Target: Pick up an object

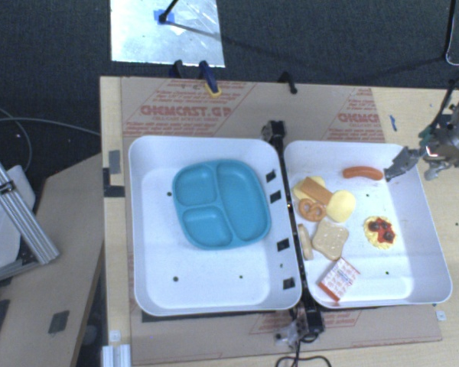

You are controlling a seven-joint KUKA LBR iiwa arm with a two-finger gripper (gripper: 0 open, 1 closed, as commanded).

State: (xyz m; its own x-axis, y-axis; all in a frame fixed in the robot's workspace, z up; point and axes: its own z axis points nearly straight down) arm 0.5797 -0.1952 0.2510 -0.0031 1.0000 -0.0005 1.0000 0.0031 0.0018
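The right bin (424,270) holds several toy foods: a red sausage (363,173) at the back, an orange cheese block (312,187), a pretzel (311,209), a pale yellow ball (340,203), a slice of toast (330,240), a yellow piece with red topping (381,232) and a red-and-white packet (339,278). My gripper (416,166) hangs over the bin's back right corner, just right of the sausage. It is open and nothing sits between its fingers. Its left fingertip (398,167) points toward the sausage's right end without touching it.
The left bin (149,274) carries a blue divided plate (220,203). A black clip strip (279,197) runs along the wall between the bins. A small beige piece (304,241) lies against that wall. A shiny sheet (167,21) lies behind the bench.
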